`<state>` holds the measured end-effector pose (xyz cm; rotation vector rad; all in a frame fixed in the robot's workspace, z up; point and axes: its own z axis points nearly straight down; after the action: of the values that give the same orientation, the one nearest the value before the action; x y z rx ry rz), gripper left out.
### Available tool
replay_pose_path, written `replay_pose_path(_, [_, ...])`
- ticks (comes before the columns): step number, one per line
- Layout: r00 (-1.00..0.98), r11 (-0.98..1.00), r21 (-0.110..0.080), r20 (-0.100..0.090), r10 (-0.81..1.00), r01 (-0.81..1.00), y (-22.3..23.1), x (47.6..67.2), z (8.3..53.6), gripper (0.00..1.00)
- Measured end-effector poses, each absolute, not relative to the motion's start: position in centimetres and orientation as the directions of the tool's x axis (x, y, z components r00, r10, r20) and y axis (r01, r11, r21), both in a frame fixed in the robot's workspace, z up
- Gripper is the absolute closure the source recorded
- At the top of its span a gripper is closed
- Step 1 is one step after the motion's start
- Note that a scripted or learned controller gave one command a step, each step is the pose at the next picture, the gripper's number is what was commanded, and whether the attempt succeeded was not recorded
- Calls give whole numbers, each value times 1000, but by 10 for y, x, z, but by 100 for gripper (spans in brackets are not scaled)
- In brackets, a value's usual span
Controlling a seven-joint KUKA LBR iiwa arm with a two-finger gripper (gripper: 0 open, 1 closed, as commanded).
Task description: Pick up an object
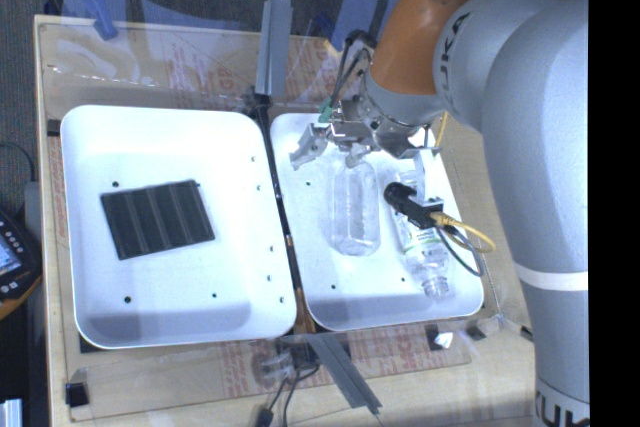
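Item: clear bottle [354,205], lay in right bin [300,215] — light, slick, crushable; you'd grip mid-body; gripper [332,141] hovered above its neck — fingers apart, nothing between them.

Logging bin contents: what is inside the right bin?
The right bin holds a clear bottle lying flat and a second bottle with a label beside it. The arm covers the bin's far right corner.

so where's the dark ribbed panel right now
The dark ribbed panel lies flat in the left bin, a little left of its middle, well away from the clear bottle in the right bin.
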<state>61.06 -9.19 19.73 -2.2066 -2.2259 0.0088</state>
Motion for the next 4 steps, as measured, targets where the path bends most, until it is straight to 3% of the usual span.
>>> replay_pose_path(1, [249,-249,-9,-2,968,968,-122,570,232,0])
replay_pose_path(2, [124,-124,-9,1,992,992,-134,575,172,0])
replay_pose_path(3, [43,-43,-4,1,999,999,-173,567,109,0])
replay_pose_path(4, [-123,123,1,1,992,992,-165,536,91,0])
